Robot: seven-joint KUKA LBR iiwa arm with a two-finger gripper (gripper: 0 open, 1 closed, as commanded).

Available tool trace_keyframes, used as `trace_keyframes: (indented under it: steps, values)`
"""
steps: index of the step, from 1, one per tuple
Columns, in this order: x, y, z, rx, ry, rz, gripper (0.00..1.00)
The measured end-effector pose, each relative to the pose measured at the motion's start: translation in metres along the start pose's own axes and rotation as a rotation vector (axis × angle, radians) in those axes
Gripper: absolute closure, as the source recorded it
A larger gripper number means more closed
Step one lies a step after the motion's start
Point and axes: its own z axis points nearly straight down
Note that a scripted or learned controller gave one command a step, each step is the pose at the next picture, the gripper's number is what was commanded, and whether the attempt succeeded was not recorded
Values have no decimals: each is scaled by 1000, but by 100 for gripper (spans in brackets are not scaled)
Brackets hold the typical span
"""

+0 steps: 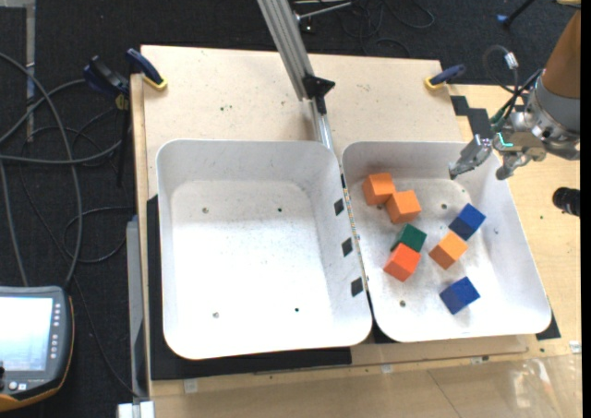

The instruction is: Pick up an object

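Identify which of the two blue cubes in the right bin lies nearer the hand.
The upper blue cube beside the orange cube; the lower blue cube lies farther from the hand.

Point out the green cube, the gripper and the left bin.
green cube (410, 238): camera view, its top face.
gripper (484, 164): camera view, midway between its open fingertips.
left bin (166, 250): camera view, its left wall.

All seven wooden cubes sit in the right white bin (517, 301): two orange cubes (378, 188) (404, 206) touching at back-left, green cube (409, 239) against an orange-red cube (401, 262), orange cube (449, 249) by a blue cube (468, 220), another blue cube (459, 294) nr front.
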Motion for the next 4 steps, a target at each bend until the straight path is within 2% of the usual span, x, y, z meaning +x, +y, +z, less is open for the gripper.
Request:
trace_keyframes:
  steps: [1,2,3,4]
  values:
    - [0,0,-2,-3,-2,-1,0]
    - [-3,6,43,-1,-1,1,0]
    - [-6,5,107,2,0,2,0]
    - [-6,6,142,-3,-2,1,0]
